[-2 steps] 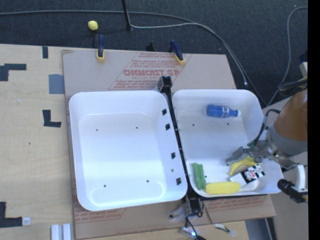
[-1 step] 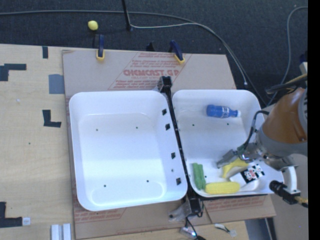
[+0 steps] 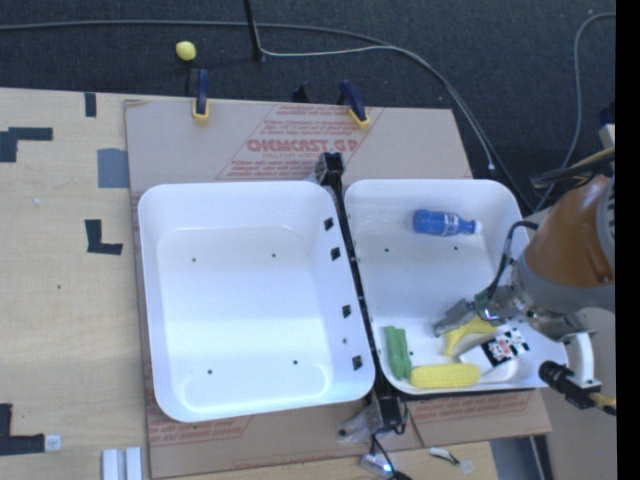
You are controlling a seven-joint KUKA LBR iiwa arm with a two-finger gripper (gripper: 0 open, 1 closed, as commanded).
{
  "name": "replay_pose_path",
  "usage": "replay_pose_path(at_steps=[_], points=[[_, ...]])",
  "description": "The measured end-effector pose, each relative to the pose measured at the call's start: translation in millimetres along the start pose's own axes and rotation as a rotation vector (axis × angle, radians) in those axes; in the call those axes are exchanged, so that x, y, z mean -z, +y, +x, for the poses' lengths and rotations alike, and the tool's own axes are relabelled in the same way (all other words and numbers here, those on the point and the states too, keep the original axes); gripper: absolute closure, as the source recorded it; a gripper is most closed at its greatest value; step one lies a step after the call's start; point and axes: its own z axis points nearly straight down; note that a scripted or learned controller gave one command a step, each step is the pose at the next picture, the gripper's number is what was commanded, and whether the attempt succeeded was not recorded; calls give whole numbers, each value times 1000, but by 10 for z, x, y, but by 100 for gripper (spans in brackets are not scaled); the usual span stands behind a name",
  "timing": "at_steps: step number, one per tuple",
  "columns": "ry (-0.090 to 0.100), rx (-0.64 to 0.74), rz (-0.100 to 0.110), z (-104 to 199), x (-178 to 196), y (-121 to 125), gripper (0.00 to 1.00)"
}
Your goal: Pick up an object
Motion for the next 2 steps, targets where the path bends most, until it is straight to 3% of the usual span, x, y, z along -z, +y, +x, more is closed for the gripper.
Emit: replay_pose_path(at_steps=[1, 2], points=[[6, -79, 8, -86, 549, -23, 0], [7, -79, 10, -299, -50, -50, 0]])
